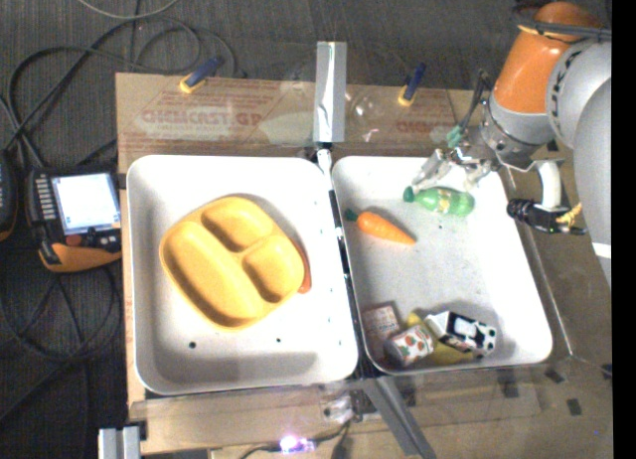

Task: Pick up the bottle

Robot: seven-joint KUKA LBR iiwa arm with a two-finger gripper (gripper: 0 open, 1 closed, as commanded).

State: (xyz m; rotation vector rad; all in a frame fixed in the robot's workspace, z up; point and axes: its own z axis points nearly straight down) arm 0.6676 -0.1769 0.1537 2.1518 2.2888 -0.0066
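A small green bottle (pixel 442 201) lies on its side near the back of the right bin (pixel 517 278), its cap end pointing left. My gripper (pixel 453 175) hovers just behind and over it, wrist angled in from the upper right. The fingers (pixel 429 171) look spread, straddling the top of the bottle, and nothing is clamped between them. The bottle rests on the bin floor.
An orange carrot (pixel 386 228) lies left of the bottle. Several small items (pixel 437 336), including a can and a black-and-white piece, cluster at the right bin's front. A yellow divided plate (pixel 234 260) sits in the left bin (pixel 149 348).
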